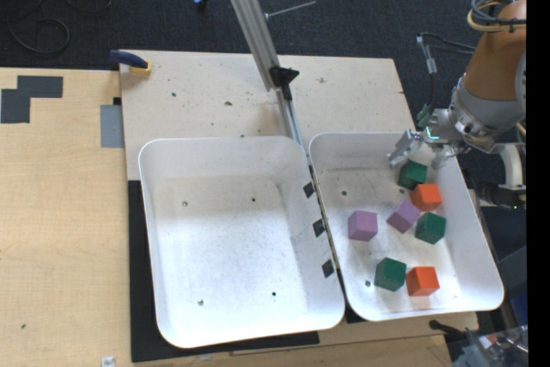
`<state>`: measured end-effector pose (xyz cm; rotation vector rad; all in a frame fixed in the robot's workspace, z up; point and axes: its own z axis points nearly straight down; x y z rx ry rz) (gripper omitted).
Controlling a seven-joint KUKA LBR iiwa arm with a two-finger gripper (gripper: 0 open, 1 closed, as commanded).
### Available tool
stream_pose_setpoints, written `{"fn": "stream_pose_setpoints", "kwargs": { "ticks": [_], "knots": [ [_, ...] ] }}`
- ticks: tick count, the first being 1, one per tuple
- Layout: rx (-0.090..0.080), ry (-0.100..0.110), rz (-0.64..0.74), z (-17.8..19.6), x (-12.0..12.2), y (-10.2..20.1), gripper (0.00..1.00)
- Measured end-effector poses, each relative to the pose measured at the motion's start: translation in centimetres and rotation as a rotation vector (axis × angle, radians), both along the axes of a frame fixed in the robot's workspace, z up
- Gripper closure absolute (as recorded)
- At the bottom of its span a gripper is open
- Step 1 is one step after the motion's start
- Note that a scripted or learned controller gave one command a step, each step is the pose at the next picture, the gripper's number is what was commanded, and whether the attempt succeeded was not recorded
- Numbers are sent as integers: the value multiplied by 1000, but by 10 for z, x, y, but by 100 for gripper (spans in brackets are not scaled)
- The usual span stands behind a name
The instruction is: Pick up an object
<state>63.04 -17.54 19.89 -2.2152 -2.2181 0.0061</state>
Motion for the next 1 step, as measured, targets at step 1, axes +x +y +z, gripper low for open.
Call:
{"fn": "stream_pose_setpoints", "kwargs": {
  "ticks": [1],
  "knots": [
    [-2,-4,3,3,1,0,0]
  ]
}}
